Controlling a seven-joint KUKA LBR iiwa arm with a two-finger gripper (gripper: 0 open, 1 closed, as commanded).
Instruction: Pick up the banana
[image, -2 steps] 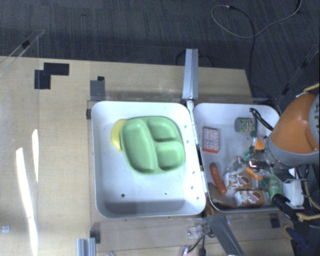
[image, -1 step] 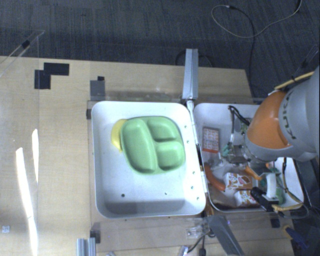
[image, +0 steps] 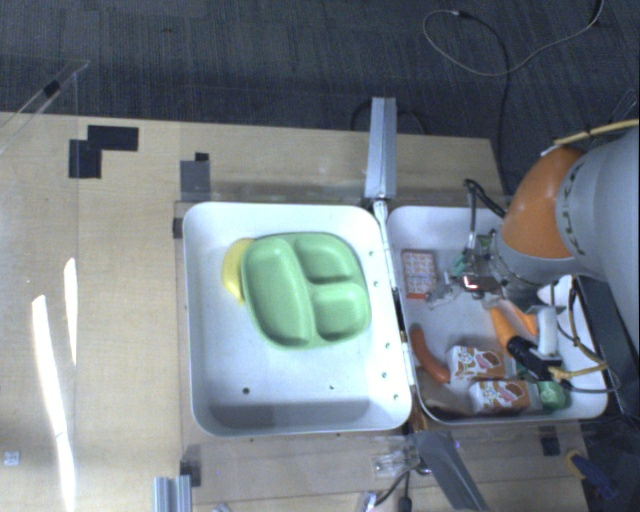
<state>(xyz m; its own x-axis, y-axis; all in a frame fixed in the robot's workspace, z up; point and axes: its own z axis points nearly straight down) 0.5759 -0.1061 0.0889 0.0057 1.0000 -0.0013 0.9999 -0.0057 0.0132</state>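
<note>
The banana (image: 233, 270) is a yellow curve peeking out from under the left edge of a green divided plate (image: 305, 287) in the left bin (image: 215, 390). Most of the banana is hidden by the plate. My gripper (image: 467, 277) hangs over the upper middle of the right bin (image: 440, 225), well to the right of the banana and across the wall between the two bins. Nothing shows in its grasp.
The right bin holds a small printed packet (image: 417, 272), an orange sausage (image: 431, 358), two small cartons (image: 476, 362) (image: 497, 396), a carrot (image: 511, 322) and a green item (image: 553, 395). A metal post (image: 381, 150) stands behind the bins.
</note>
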